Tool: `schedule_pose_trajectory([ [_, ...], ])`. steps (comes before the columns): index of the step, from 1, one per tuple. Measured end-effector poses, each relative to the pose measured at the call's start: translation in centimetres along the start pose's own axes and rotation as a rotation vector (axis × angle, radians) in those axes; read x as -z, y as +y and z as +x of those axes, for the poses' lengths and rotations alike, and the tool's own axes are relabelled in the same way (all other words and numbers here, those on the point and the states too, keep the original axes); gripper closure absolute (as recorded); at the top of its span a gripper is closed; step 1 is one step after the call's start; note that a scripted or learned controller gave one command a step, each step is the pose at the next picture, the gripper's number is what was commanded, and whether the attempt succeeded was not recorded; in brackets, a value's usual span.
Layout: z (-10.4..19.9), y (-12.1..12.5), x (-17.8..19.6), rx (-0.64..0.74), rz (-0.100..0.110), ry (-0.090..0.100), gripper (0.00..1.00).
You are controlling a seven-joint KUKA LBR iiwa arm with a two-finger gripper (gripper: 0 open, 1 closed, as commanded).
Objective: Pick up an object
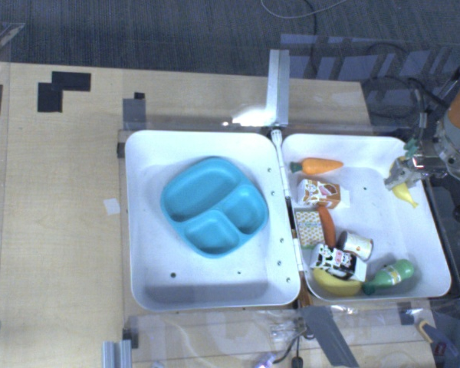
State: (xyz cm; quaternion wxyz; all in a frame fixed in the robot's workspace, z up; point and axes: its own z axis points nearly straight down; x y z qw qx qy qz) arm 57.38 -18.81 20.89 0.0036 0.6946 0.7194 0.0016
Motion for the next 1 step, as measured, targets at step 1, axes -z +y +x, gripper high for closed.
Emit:
schedule_pose_trajectory([
  [1, 1.15, 8.97, -0.33, 0.009, 0.002, 0.001, 1.0],
])
